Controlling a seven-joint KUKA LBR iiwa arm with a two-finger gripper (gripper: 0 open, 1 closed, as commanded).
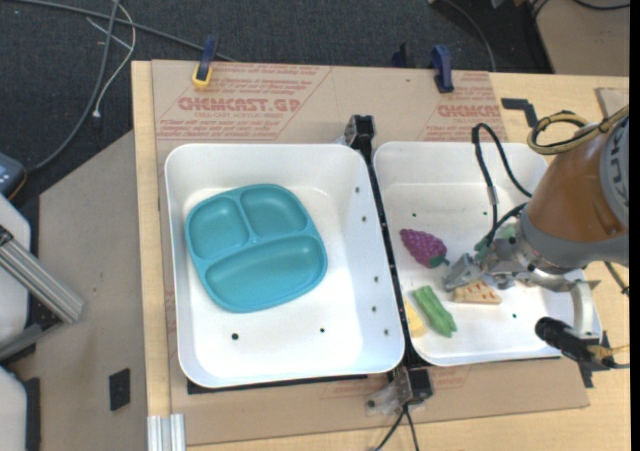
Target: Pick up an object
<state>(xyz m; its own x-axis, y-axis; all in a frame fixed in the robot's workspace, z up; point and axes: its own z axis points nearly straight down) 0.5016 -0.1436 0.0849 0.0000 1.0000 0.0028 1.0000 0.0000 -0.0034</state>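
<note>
A tabletop (pixel 300 99) covered with printed cardboard carries two shallow white bins side by side. The left bin (pixel 190 339) holds a large teal plate (pixel 257 247) divided into three compartments, lying flat near the bin's centre-left. The right bin (pixel 440 164) holds a cluster of small things toward its front left: a purple bunch of toy grapes (pixel 423 246), a green pod-shaped toy vegetable (pixel 435 310) lying at a slant in front of it, a small yellow piece (pixel 412 319) touching the bin's left wall just beside the green one, and a tan cracker-like piece (pixel 480 292). The grey and orange arm (pixel 580 204) reaches in from the right, and its claw (pixel 472 273) sits low, just above the cracker and beside the grapes. Whether the claw is open, closed or gripping anything cannot be told.
</note>
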